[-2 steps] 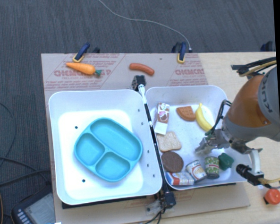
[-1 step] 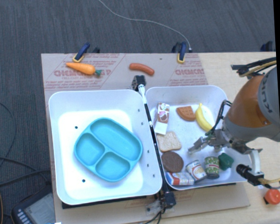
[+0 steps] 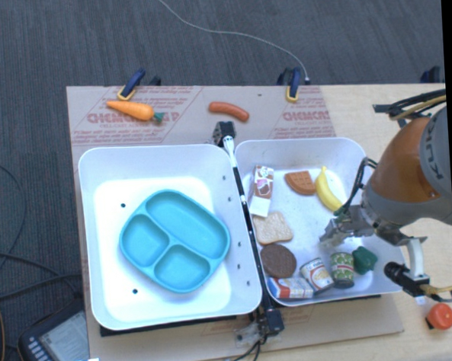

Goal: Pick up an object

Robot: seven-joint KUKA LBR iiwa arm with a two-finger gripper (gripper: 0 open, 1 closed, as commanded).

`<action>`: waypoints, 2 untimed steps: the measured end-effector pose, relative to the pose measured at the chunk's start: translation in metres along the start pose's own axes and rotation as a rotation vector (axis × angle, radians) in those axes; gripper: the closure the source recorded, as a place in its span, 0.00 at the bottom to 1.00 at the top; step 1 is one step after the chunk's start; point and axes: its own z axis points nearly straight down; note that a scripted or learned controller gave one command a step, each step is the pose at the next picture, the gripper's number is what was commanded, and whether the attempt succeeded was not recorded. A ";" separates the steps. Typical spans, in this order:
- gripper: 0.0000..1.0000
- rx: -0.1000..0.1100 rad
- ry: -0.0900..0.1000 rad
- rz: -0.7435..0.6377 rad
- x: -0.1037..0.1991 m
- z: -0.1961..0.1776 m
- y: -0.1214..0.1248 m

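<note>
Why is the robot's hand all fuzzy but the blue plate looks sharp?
In the camera view, the end effector is smeared and hard to read, while the blue divided plate has crisp edges; light is even, with soft shadows inside the left bin.

My bench (image 3: 359,103) carries a cardboard sheet (image 3: 184,114). On it sit two white bins: left (image 3: 99,222), right (image 3: 300,147). A carrot (image 3: 132,110) and sausage (image 3: 229,111) lie behind them.

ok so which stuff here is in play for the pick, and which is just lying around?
In play:
gripper, low in the right bin
can
green toy
banana
toast
cookie

Lying about:
carrot and sausage, on the board behind the bins
blue tray, left bin
</note>
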 end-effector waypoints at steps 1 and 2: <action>0.00 0.000 0.000 0.000 0.000 0.000 0.000; 0.00 -0.002 -0.005 0.002 0.054 0.010 -0.018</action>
